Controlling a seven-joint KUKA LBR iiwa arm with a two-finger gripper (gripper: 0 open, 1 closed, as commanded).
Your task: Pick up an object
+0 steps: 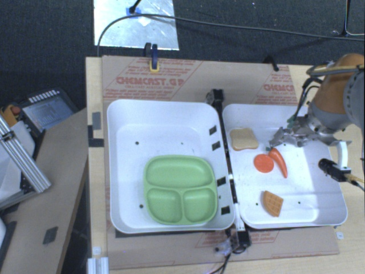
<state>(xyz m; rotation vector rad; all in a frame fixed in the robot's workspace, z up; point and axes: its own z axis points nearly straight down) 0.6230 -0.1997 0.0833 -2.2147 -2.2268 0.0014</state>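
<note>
Camera view: end effector [278,143], grip state unclear, sits at the top end of the orange plastic carrot [279,160].

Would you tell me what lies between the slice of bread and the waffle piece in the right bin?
In the camera view, the orange-red round slice lies between the bread slice and the waffle piece, with the carrot just right of it.

My bench carries two shallow white bins side by side, and the left bin [122,153] holds a green divided plate [181,188] toward its near side. Far behind them a shiny metal sheet [135,15] lies on the dark floor, and a grey device [47,110] sits on the table at left.
</note>
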